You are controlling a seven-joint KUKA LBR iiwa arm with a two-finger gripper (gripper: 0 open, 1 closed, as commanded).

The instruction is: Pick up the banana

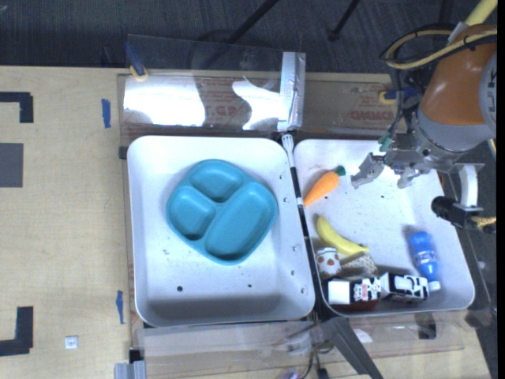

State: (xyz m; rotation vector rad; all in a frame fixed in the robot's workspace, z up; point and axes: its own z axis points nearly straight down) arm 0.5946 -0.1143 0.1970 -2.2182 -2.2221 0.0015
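In the right bin (450,235), banana (339,239), carrot (322,186), bottle (424,253); spread, bare gripper (387,172) above.

A robotics lab: a plywood table (55,212) marked with black tape squares (17,107), two white bins (150,164) taped side by side, tripod legs (355,10) on dark carpet (71,14) past the table's far edge.

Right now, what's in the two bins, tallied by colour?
Blue: 2, plate and bottle
Orange: 1, carrot
Yellow: 1, banana
Black and white: 1, carton
Unclear: 1, small item by the banana
Total: 6
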